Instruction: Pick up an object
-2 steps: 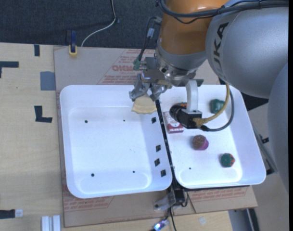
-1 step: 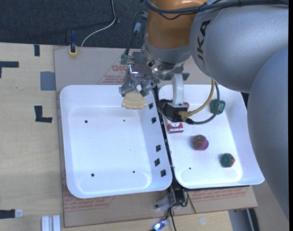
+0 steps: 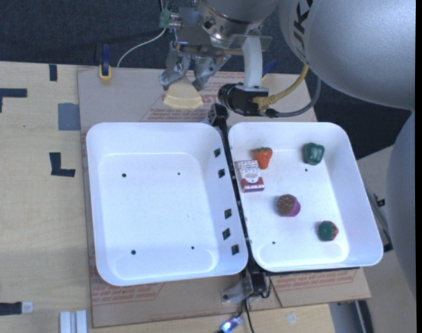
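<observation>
My gripper (image 3: 184, 83) hangs high over the back edge of the left bin (image 3: 100, 186), and its fingers (image 3: 170, 73) close down onto the top of a pale cream, bread-like piece (image 3: 183, 100). That piece hangs at the fingertips and looks lifted off the bench. In the right bin (image 3: 349, 186) lie an orange-red toy vegetable (image 3: 263, 157), a green pepper (image 3: 312, 153), a small red-and-white box (image 3: 250, 175), a maroon round fruit (image 3: 287, 205) and a green-and-red piece (image 3: 327, 231).
The grey arm (image 3: 349, 33) fills the upper right and overhangs the right bin's back corner. A black fitting with a yellow cable (image 3: 247, 100) sits behind the wall between the bins. A yellow clamp (image 3: 104, 71) stands at the bench's back left.
</observation>
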`<state>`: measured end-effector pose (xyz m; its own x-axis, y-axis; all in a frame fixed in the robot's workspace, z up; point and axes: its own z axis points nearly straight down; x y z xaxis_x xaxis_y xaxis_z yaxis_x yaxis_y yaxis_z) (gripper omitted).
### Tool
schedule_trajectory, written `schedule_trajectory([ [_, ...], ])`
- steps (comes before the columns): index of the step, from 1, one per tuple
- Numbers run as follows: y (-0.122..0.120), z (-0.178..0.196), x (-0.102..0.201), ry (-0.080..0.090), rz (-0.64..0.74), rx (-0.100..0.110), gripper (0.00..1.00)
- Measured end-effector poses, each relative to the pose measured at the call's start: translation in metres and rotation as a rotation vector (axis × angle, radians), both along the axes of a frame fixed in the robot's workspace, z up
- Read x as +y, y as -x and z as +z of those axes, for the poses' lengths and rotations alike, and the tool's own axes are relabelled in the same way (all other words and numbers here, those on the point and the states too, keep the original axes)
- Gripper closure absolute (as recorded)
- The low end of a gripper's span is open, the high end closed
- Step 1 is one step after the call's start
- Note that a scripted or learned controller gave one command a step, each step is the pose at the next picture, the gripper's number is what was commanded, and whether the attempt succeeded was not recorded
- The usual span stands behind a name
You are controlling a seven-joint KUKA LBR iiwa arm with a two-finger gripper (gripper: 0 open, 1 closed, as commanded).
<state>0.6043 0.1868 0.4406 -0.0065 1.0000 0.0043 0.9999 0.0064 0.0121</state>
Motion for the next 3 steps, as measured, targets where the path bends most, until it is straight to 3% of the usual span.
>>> schedule_trajectory([
  [1, -0.015, -0.015, 0.049, 0.005, -0.002, 0.012, 1.00],
  [2, 0.051, -0.127, 0.029, 0.011, -0.007, 0.030, 1.00],
  [3, 0.020, -0.099, 0.044, 0.004, -0.003, 0.012, 1.00],
])
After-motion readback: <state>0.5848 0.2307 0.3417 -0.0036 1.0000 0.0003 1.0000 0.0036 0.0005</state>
